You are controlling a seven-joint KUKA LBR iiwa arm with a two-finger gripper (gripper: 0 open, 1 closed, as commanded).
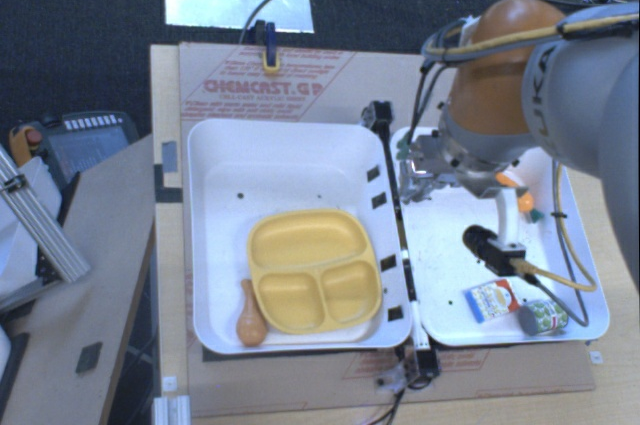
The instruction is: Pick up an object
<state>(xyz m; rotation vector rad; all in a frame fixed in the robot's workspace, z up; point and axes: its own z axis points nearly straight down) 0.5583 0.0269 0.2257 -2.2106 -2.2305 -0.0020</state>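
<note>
My pincer [418, 175] hangs by the divider [392, 223], can't tell its state; carton [492, 300] and can [541, 317] sit far from it, so I'd likely grab nothing.

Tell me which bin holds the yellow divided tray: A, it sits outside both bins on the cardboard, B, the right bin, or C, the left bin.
C: the yellow divided tray lies inside the left bin, with a small tan wooden piece beside its lower left corner, across the divider from the right bin.
</note>
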